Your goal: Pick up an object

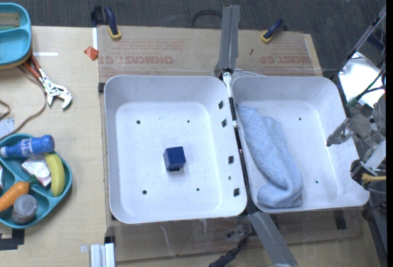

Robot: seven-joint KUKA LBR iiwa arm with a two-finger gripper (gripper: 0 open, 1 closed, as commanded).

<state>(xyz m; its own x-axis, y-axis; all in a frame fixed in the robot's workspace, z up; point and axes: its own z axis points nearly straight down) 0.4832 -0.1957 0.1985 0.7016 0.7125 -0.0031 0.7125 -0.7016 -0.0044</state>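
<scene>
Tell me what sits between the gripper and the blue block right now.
In the camera view, the grey towel in the right bin and the divider between bins lie between the gripper and the blue block.

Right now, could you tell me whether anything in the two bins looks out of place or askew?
Only mildly: the grey towel lies crumpled along the right bin's left side, bunched at the near end. The blue cube sits squarely in the left bin.

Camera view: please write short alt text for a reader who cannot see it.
Two white bins sit side by side: the left bin holds a blue cube, the right bin a crumpled light-blue towel. The robot arm waits at the right edge.
</scene>
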